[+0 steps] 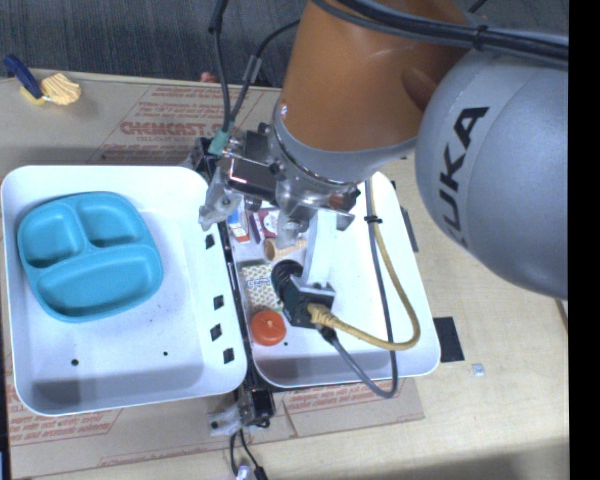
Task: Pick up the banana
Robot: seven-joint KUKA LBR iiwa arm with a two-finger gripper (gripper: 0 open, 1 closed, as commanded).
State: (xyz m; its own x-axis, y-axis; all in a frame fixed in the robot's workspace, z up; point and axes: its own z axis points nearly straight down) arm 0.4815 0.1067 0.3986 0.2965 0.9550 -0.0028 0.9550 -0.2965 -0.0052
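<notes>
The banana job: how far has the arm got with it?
Done: the arm has reached over the right bin, and its gripper hangs low above the clutter at the bin's left side.
In hand: nothing I can confirm; the arm's bulk covers much of that bin, and I cannot make out a banana.
Left: the grasp and lift. The blue tray lies in the left bin.
</notes>
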